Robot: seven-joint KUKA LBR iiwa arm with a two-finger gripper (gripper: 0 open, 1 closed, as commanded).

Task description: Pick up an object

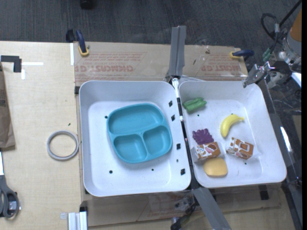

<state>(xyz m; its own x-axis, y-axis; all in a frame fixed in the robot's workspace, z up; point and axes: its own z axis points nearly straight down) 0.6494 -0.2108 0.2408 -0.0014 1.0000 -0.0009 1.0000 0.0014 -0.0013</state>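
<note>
Right bin (268,110): 6 small items, all resting on the floor.
- Green piece (194,104) at far left corner, near the divider wall.
- Yellow banana (231,124) mid-bin, curved, apart from the rest.
- Purple grapes (202,136) left of centre, touching or just above the left carton (207,151).
- Right carton (240,148) beside it, with a small gap between the 2; both printed white, brown and orange.
- Yellow-orange rounded piece (215,167) at near edge, just below the left carton.

Left bin (91,128): 1 blue divided plate (139,133), 3 compartments, set at a slight angle.

Gripper (261,73): at the far right corner of the right bin, over or just beyond the rim, well apart from every item. Nothing seen in its grasp. Spread or pressed together: cannot tell, too small and cluttered by cables.

Bench to the left: grey tape ring (63,144) lying flat, scissors (7,202) at near left edge. Blue-and-yellow clamp (82,44) at far edge above the left bin.
</note>
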